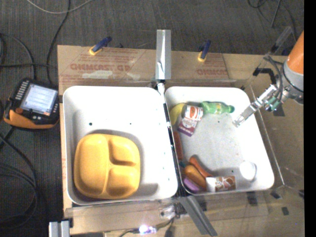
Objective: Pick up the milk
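Arm: The grey KUKA arm (296, 68), orange band showing, reaches in from the right, its gripper (244, 113) hanging above the far right part of the right bin (261, 157).
Fingers: Whether they stand open or shut cannot be told at this size; nothing is seen between them.
Milk: The small white carton (220, 183) with a brown-red print lies on its side against the near wall of the right bin, well apart from the gripper.
Neighbours: An orange piece (197, 169) and a purple one (190, 185) press against the carton's left end; a white cup (248, 170) sits just beside it to the right (a tight spot, so a grasp would likely have to come from above).
Far corner: A green bottle (216, 107), a red-and-white can (192, 112), a yellow fruit (176, 113) and a purple packet (186, 127) crowd the far left of that bin.
Left bin: The left bin (79, 107) holds a yellow divided tray (107, 165), near side.
Surface: A brown board bench (237, 65) carries both bins, clamps (100, 45) at the far edge.
Room: Dark carpet (98, 9) with trailing cables; a teach pendant (33, 103) lies to the left.
Progress: Judged not yet begun.
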Tool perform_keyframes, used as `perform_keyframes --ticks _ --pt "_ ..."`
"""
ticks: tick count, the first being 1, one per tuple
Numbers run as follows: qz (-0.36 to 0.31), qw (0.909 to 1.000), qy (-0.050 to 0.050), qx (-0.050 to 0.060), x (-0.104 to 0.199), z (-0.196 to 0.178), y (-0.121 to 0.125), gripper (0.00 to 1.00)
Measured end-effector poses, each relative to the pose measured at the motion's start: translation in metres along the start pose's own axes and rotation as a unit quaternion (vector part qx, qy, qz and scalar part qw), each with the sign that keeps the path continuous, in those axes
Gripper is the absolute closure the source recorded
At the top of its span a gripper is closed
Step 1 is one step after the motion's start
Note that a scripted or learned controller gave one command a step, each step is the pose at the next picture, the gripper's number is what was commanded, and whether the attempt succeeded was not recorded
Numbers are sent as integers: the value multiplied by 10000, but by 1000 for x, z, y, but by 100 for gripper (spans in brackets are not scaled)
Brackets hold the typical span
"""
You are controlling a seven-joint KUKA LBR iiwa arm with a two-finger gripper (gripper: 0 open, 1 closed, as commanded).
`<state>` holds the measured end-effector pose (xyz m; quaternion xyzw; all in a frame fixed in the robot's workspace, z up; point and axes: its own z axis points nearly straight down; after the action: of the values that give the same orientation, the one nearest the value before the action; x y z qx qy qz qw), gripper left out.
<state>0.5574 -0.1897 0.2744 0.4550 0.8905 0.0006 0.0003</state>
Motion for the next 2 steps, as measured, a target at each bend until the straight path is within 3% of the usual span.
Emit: perform_keyframes --ticks 1,2 --pt "-1143 9934 16 13 26 150 -49 0" --pt "-1418 9899 10 -1 15 163 -12 0"
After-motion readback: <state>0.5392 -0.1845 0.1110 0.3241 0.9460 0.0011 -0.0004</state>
